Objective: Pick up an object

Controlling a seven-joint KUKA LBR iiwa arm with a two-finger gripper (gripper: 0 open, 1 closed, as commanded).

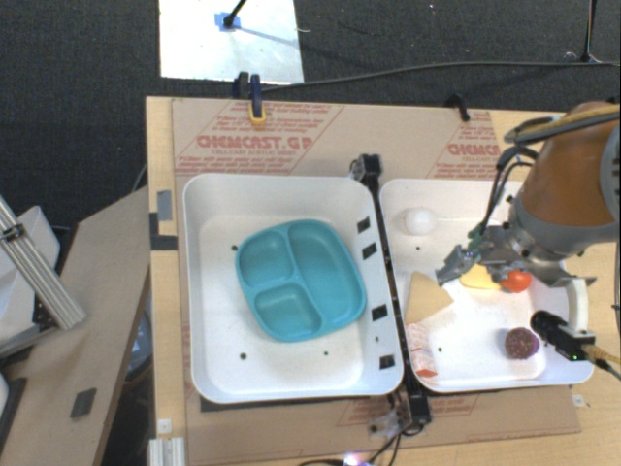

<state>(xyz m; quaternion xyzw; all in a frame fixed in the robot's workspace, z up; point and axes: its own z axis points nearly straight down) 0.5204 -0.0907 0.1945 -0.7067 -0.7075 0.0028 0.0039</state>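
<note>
The arm, grey with an orange band [572,178], reaches in from the right over the right bin [456,197]. Its gripper [458,263] hangs low in the middle of that bin. A yellow piece [477,279] lies right beside the gripper, with a red-orange piece [518,282] next to it. Just left and below is a tan wedge [427,297]. A purple ball [521,343] rests near the front right corner. At the back left sits a white ball [419,221]. The view shows nothing held in the gripper.
A teal divided plate [299,280] lies in the left bin [218,260]. A red and white wrapper [424,354] sits at the right bin's front left corner. A black divider with clips [380,260] runs between the bins. The bench [291,139] stretches behind them.
</note>
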